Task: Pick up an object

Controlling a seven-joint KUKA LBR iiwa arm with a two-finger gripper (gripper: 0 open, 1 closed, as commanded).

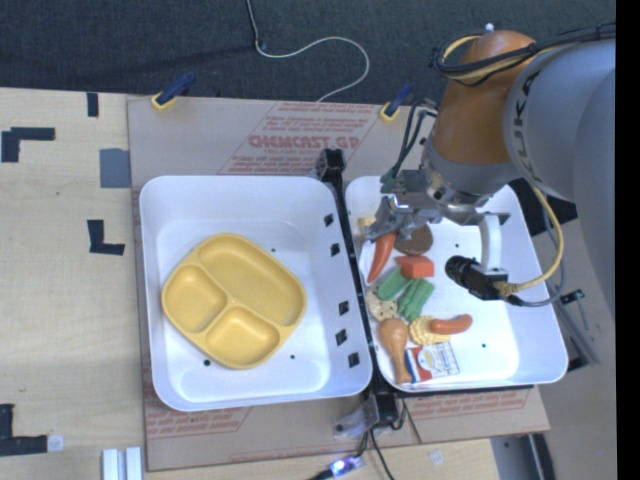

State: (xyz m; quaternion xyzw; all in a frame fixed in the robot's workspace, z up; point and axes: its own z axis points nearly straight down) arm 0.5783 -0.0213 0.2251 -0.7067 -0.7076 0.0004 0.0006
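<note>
My gripper (398, 216) reaches down into the right bin (530, 353), over its upper-left part. Right below it lie an orange carrot (380, 257) and a brown round piece (413, 238). Further down sit a red block (416, 266), a green pea pod (405, 291), a drumstick (394, 340), a sausage (446, 324) and a small red and white packet (436, 361). The arm's wrist hides the fingers from above.
The left bin (170, 198) holds a yellow divided plate (233, 299). A black divider with clips (345, 258) runs between the bins. A black cable fitting (475, 276) hangs over the right bin's middle. The arm's grey body covers the upper right.
</note>
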